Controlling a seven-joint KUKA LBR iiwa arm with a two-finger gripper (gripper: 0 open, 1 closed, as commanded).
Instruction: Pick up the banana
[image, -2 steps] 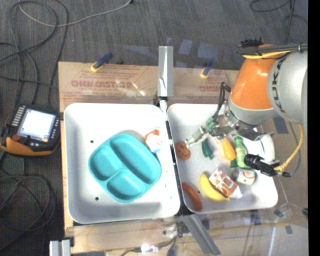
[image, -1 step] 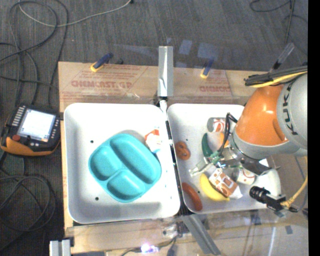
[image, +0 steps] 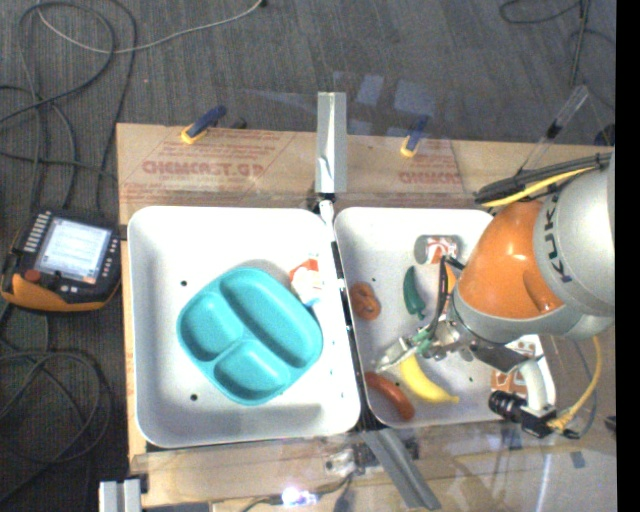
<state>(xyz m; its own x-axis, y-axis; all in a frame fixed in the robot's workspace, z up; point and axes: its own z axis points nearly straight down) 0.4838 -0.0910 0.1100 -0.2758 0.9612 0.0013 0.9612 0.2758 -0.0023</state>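
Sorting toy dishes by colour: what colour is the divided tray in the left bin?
Turquoise blue; the divided tray shows plainly in the camera view.

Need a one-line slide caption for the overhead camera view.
KUKA arm's gripper poised at the banana in the right bin; teal divided tray in the left bin.

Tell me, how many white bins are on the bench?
2. The left bin holds a blue tray. The right bin holds the banana, under the arm.
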